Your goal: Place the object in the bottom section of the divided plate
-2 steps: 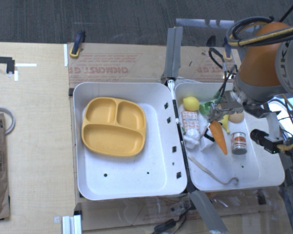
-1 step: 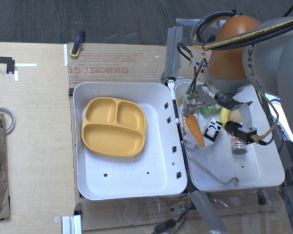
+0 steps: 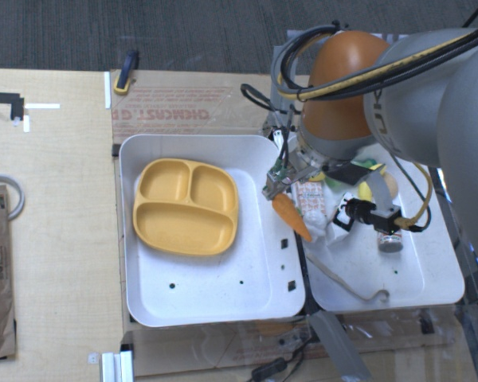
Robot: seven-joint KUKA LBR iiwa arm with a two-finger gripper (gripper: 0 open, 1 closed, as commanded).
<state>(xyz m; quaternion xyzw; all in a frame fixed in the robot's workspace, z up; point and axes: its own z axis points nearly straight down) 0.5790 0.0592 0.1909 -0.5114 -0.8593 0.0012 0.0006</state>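
Overhead and at a slant, two shallow white bins sit side by side on a table. At about nine o'clock in the left bin lies a yellow divided plate with two small sections along its far edge and one wide bottom section nearest the viewer; all three sections are bare. The grey arm with its orange band reaches in from three o'clock, and its gripper hangs over the shared rim between the bins, at the plate's three o'clock. An orange carrot sits just under the gripper's tip, slanting down toward five o'clock across that rim. Whether the jaws are open, closed or gripping the carrot cannot be told, since the wrist hides them. The right bin holds a clutter of packets, a small can and other items. Judging by this, the task is at an early stage: the carrot is near the plate but apart from it, and carrying it toward nine o'clock and setting it in the bottom section is still to do.
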